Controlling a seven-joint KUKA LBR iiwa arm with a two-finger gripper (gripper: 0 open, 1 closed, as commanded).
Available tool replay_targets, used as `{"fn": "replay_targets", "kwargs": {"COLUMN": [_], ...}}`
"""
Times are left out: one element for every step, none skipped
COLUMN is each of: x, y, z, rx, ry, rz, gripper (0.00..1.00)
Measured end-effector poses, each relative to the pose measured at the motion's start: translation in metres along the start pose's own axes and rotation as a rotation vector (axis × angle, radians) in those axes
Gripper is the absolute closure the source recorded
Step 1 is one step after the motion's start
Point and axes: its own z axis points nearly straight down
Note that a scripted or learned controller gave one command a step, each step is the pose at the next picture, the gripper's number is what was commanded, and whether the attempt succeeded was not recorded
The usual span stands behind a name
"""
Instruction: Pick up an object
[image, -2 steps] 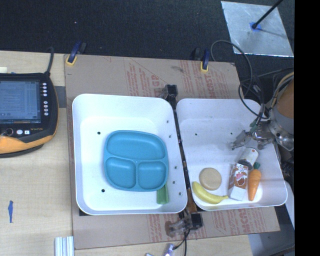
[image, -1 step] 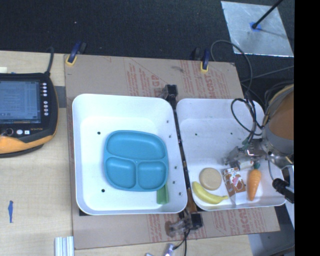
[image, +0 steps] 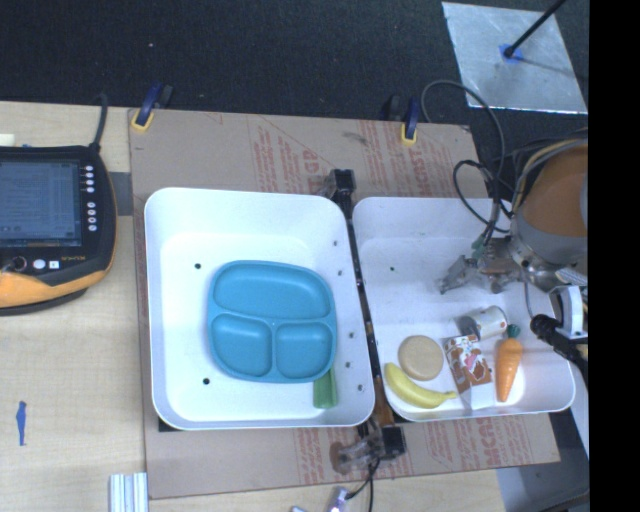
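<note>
Fingers (image: 448, 284) looked spread apart with nothing between them, so the gripper (image: 462, 272) was holding zilch, hovering low over the bare upper part of the right bin (image: 400, 225); all the pickable stuff sat bunched in that bin's near corner: a banana (image: 420, 390) along the front wall, a round tan disc (image: 421, 357) touching it just above, a red-and-white packet (image: 468, 362) beside the disc, a carrot (image: 509, 368) standing on end further right, and a small grey can (image: 483, 323) lying just above the packet; honestly the can looked like the easiest target, being nearest the gripper and a bit apart from the others, though being round it'd probably roll if the jaws closed along its length, so coming straight down and squeezing across its width seemed the smart play; the banana and disc were touching, so going for either risked nudging the other or clipping the bin wall; the left bin (image: 170, 300) held a blue divided plate (image: 272, 320) with a green block (image: 325, 392) at its near right corner, well away from the arm; both bins sat on a cardboard sheet (image: 250, 150) clamped at the back edge, on a pale wood bench (image: 70, 400), with a control tablet (image: 45, 225) off to the left and dark floor behind.
</note>
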Motion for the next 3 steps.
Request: {"fn": "replay_targets", "kwargs": {"x": [0.02, -0.012, -0.013], "y": [-0.067, -0.006, -0.006], "z": [0.001, 0.0, -0.01], "rx": [0.002, -0.001, 0.0], "ry": [0.0, 0.0, 0.0], "rz": [-0.002, -0.001, -0.003], "gripper": [0.0, 0.0, 1.0]}}
